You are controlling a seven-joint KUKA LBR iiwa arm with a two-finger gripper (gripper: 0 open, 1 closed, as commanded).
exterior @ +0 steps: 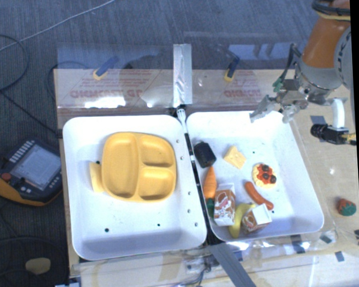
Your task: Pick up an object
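Above the right bin's [300, 163] far rim, the gripper [272, 109] hangs spread and empty; the cheese wedge [234, 157] lies down-left.

a grey arm [345, 47] is seen at the right, ringed by a broad orange band [323, 42] above the wrist. below it a grey metal gripper [278, 106] with thin angular fingers is carried; dark cables are run alongside.

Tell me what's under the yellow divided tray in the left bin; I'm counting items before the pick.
A pale yellow edge pokes out from beneath the yellow tray on its left side. The tray covers the rest, so what it is stays unclear.
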